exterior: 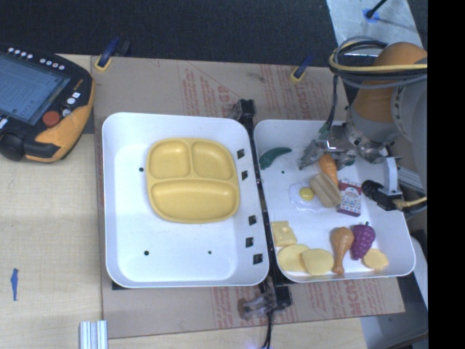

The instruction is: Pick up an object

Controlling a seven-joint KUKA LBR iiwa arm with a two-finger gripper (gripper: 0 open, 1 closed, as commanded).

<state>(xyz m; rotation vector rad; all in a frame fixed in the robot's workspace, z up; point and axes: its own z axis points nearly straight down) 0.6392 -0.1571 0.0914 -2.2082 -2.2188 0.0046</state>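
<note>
Counting from my remote seat: right bin [407, 264] holds one toy carrot [328, 167], one drumstick [340, 247], one grape bunch [361, 240]; fingers' [323, 148] opening, I cannot tell.

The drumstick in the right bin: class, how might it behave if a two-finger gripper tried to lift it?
The drumstick looks like moulded plastic, so probably stiff and light. Its rounded, glossy body may slip between fingers or roll. It lies touching the purple grapes and a yellow slice, so a grab would likely nudge those.

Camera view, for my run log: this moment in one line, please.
end effector: over right bin, by carrot | left bin: yellow tray | lift: not yet
</note>
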